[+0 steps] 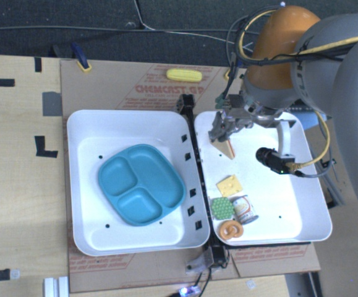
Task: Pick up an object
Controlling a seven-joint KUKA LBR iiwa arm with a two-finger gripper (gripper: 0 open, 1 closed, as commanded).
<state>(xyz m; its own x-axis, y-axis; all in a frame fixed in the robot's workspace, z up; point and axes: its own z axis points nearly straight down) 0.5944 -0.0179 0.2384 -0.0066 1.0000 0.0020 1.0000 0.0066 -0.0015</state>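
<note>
My gripper [222, 136] hangs over the back left part of the right bin [290, 197]. A tan wedge-shaped piece [225, 148] sits right at its fingertips, seemingly between them. In the front left part of the same bin lie a yellow cheese-like slice [229, 185], a green round piece [222, 208], a small clear packet [245, 209] and a pretzel-like ring [231, 229]. These lie well in front of the gripper.
The left bin [80, 166] holds a blue divided plate [141, 184]. A yellow banana-like object [183, 75] lies on the cardboard behind the bins. A black clip divider [194, 159] runs between the bins. The arm and cables [290, 60] fill the back right.
</note>
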